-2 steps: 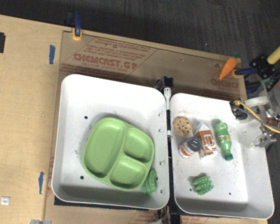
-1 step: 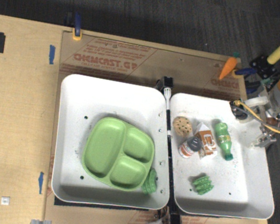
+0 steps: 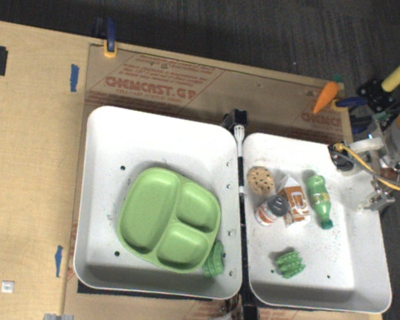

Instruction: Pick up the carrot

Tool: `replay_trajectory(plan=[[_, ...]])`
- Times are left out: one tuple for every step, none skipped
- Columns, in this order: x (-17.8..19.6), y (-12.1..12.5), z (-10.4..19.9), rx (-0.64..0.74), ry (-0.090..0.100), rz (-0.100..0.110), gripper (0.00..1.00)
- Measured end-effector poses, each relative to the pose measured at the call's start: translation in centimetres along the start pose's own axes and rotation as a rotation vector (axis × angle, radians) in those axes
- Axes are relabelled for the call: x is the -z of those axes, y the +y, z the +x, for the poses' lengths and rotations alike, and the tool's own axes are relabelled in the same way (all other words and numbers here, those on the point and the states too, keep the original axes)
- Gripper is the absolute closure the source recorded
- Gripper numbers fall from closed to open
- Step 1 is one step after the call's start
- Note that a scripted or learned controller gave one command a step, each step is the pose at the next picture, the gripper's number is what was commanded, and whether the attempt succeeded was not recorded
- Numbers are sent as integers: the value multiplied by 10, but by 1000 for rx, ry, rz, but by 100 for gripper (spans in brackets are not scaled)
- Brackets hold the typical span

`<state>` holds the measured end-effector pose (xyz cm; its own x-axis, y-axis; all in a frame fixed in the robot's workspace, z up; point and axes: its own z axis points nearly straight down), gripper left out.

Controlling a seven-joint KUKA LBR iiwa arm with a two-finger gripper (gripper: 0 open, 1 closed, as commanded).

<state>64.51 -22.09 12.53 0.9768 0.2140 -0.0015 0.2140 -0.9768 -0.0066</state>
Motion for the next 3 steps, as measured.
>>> replay_trajectory(plan=[[10, 0, 0, 5, 0, -3, 100], [-22, 0, -3, 320, -1, 0, 100], [-16, -6, -37, 764, -2, -4, 100]])
